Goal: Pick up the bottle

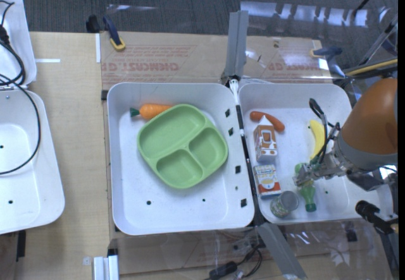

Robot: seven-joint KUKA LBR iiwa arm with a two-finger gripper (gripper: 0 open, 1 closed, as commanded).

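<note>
A small green bottle [309, 199] lies in the right bin [292, 103], near its front edge. Just left of it is a silver can [285, 203]. My gripper [305, 177] hangs directly over the bottle's upper end, at the end of the grey arm with the orange band [378, 122], which reaches in from the right. The gripper's body hides the bottle's top, so whether the two touch cannot be made out.
The right bin also holds a banana [317, 136], a sausage [267, 120] and two small cartons [266, 142] [267, 179] along its left side. In the left bin [126, 177] sit a green divided plate [182, 146] and a carrot [152, 110].
</note>
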